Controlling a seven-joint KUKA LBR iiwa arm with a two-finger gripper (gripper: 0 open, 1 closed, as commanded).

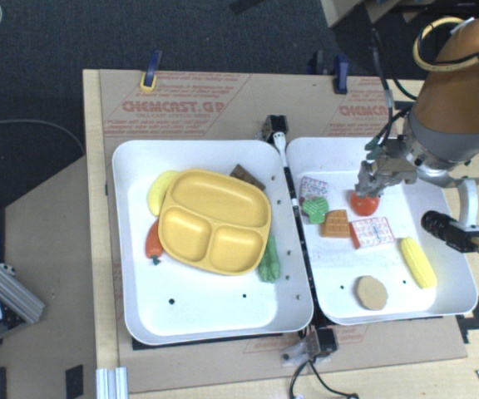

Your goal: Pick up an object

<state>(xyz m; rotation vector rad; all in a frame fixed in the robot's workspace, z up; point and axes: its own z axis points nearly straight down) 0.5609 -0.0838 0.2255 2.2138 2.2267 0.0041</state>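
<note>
The round cookie (372, 293) is left near the worktop's front edge; the fingers (367, 188) are lowered onto a red toy (365, 204), grip unclear.

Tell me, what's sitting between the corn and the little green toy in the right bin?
In the camera view, the waffle piece and the red-and-white card lie between the corn and green toy.
</note>
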